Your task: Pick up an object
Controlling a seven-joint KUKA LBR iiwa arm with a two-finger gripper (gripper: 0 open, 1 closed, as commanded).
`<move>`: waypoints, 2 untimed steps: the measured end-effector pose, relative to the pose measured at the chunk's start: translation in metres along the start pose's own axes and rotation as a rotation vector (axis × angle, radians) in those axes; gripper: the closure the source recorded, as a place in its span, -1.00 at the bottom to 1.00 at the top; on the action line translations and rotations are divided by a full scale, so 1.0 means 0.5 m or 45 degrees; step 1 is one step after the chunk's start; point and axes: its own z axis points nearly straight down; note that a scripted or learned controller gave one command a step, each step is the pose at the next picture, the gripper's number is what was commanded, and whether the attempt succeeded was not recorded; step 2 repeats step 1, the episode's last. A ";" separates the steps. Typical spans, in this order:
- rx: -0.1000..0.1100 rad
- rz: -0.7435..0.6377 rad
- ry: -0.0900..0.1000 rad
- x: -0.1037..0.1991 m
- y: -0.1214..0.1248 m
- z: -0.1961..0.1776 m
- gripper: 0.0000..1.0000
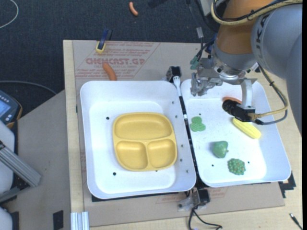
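The right bin (268,162) holds several small objects: a flat green leafy piece (197,124), a green rounded vegetable (220,149), a bumpy green broccoli-like piece (236,166), a yellow corn cob (246,128), and an orange-red piece (231,100) partly hidden behind a black part of the arm. My gripper (199,87) hangs over the bin's far left corner, above and behind the leafy piece. I see nothing held in it.
The left bin (93,128) carries a yellow divided plate (144,140). An orange sausage-like toy (110,71) and a blue-and-yellow clamp (102,41) lie on the cardboard behind the bins. A black cable (268,115) loops over the right bin's far side.
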 end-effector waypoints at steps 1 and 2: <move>0.011 0.004 0.000 -0.016 -0.019 0.030 1.00; 0.011 0.004 0.000 -0.016 -0.019 0.030 1.00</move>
